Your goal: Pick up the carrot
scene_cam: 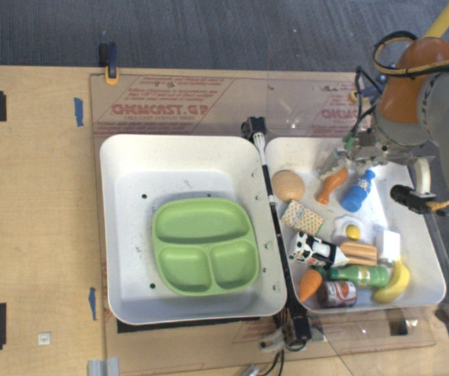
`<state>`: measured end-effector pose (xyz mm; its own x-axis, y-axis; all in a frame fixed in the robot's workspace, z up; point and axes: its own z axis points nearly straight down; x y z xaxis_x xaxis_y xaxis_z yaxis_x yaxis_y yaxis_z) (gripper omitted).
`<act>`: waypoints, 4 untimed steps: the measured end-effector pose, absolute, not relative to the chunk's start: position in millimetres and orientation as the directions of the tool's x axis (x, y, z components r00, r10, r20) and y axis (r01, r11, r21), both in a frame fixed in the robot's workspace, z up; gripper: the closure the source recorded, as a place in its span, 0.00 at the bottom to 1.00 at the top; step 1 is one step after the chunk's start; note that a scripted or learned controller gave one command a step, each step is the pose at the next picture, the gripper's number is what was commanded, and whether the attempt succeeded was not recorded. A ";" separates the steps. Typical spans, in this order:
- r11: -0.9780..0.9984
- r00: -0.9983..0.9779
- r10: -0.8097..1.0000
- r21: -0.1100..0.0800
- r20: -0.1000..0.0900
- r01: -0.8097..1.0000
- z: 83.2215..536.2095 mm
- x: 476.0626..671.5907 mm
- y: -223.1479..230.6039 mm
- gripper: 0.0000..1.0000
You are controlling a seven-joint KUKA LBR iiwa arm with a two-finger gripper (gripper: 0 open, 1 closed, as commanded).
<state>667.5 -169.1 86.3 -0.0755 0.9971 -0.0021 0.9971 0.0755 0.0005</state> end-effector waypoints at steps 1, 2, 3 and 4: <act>0.081 -0.081 0.997 0.011 -0.008 0.997 100.7 671.0 -167.9 1.00; -0.248 0.248 0.969 0.006 0.000 0.969 89.3 648.8 -143.3 1.00; -0.125 0.125 0.992 0.007 0.004 0.992 90.9 570.1 -177.9 1.00; 0.185 -0.185 0.983 0.016 -0.005 0.983 91.5 516.9 -187.5 1.00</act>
<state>516.9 -187.5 91.5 -0.1847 0.9828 -0.0048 0.9827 0.1848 0.0157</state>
